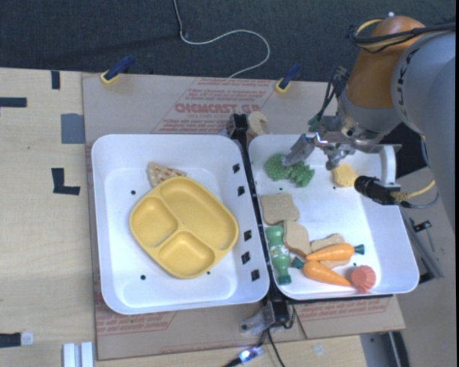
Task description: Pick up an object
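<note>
My gripper (315,157) hangs over the back of the right bin (382,228), open, with bare bin floor between its fingers (295,156). A green leafy toy vegetable (289,170) lies just below and left of the left finger, close to it or touching. A small yellow piece (343,176) sits just right of the other finger. Further forward lie two bread slices (279,207), a green bottle-shaped toy (277,252), two carrots (330,263) and a red piece (362,278).
The left bin (115,281) holds a yellow divided plate (183,226) with a waffle-like wedge (161,174) tucked behind it. A black divider strip (249,205) runs between the bins. A white cable (222,37) lies on the dark mat behind.
</note>
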